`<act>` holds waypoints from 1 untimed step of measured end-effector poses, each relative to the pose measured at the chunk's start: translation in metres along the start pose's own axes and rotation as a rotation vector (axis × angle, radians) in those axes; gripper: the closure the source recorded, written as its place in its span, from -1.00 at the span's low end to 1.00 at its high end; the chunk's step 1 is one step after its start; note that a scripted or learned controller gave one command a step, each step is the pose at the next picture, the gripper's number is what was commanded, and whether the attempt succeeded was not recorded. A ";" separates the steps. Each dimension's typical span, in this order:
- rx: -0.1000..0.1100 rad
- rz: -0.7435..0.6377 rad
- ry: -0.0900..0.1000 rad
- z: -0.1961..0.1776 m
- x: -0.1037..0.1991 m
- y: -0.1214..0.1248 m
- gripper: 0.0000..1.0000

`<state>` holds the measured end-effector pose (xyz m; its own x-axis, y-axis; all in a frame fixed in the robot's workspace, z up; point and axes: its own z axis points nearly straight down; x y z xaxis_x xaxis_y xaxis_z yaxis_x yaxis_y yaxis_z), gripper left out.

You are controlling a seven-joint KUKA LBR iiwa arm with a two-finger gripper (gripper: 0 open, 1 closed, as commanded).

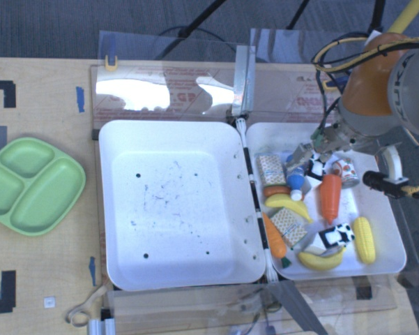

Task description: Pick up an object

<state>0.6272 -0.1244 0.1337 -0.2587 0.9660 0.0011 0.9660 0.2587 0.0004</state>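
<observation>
My gripper reaches down into the far part of the right bin, under the grey arm with its orange band. It hangs over a black-and-white toy and a blue ball. An upright orange carrot lies just in front of it, and a checkered packet lies to its left. A red-and-white can sits to the right. Whether anything is in its grasp is hidden by the wrist.
The right bin also holds two bananas, a corn cob, a toy cow, a second packet and a second carrot. The left bin adjoins it. A green divided plate lies far left.
</observation>
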 end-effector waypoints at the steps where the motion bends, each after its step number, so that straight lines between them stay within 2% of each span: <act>1: -0.034 -0.163 -0.026 0.026 0.000 0.011 -1.00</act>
<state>0.6378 -0.1211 0.1081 -0.4117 0.9109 -0.0272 0.9104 0.4125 0.0323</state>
